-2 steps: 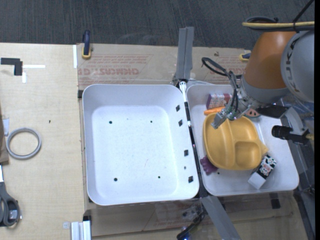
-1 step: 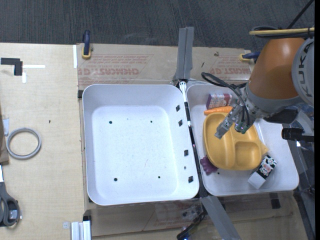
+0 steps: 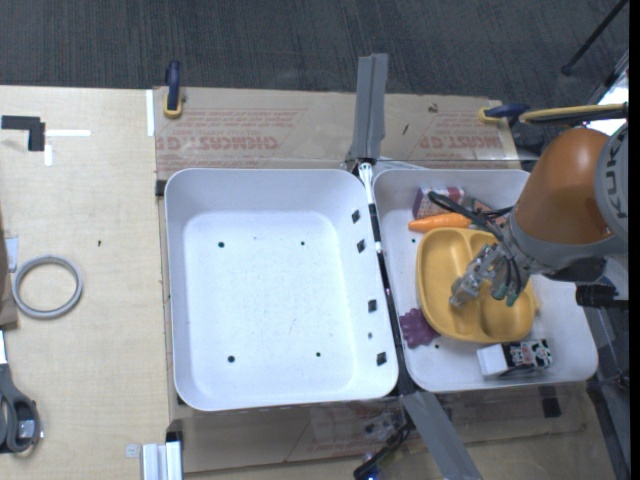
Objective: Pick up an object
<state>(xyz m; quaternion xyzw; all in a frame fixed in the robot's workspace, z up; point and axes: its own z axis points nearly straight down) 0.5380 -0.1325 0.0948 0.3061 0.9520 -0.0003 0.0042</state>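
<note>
Yellow divided plate [image 3: 450,268] lying in the right bin [image 3: 570,368], tilted a little, taking up most of that bin's middle. Red mirrored lettering on the cardboard [image 3: 240,133] behind both bins, too reversed and faint to read with certainty; white letters on the arm [image 3: 575,203] cut off at the edge, unreadable. Small white box with black markings [image 3: 512,356] near the right bin's front wall, print too small to make out. Gripper [image 3: 487,280] hanging over the plate's right half, metal fingers [image 3: 467,288] pointing down toward the dish; cannot tell whether spread or pressed together, nor whether touching the plate. Nothing seen pinched. Orange carrot-like piece [image 3: 440,224] just beyond the plate's far rim, beside a dark tangle and a reddish packet [image 3: 445,198]. Purple item [image 3: 415,326] at the plate's near-left edge, by the divider. Left bin [image 3: 200,368] white, dotted with small dark holes. Grey tape ring [image 3: 45,286] well apart on the wooden bench [image 3: 90,388], scissors [image 3: 15,413] at the left border.
</note>
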